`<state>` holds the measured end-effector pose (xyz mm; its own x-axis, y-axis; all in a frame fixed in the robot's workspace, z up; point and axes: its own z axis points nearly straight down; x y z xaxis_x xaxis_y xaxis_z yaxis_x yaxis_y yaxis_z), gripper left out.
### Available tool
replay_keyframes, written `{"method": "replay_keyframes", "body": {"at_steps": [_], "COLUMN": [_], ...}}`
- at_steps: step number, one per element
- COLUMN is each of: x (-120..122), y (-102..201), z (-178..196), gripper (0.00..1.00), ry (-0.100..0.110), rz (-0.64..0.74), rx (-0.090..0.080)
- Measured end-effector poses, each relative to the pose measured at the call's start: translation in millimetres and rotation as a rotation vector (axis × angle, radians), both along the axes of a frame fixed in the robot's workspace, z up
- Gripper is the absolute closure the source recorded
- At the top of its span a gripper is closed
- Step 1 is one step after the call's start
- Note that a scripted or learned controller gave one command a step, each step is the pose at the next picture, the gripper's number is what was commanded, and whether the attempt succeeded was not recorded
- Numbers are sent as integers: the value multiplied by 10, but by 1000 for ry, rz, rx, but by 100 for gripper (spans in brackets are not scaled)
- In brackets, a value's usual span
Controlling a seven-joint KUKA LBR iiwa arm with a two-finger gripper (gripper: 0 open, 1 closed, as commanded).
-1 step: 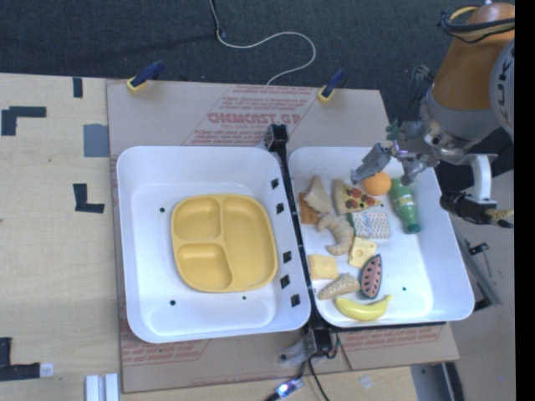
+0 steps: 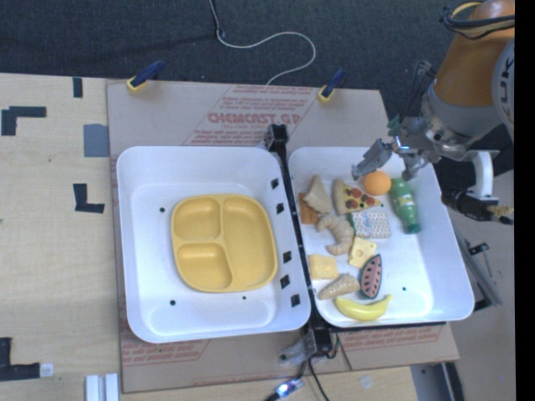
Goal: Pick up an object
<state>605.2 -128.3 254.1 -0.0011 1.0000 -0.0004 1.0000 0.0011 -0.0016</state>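
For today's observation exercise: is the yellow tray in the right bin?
No. The yellow tray lies in the left bin.

An orange ball [image 2: 377, 182] sits near the back of the right bin [image 2: 443, 249], touching a green bottle [image 2: 405, 206] lying on its side and a pizza slice [image 2: 354, 198]. A watermelon slice [image 2: 370, 276] and banana [image 2: 363, 308] lie toward the front.
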Motion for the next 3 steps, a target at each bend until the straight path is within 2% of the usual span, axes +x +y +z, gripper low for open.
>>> {"method": "replay_keyframes", "body": {"at_steps": [2, 3], "x": [-44, -5], "y": [-85, -35], "z": [-1017, -1476], "gripper": [0, 0], "ry": [5, 4], "rz": [-1, 1], "rx": [0, 0]}}
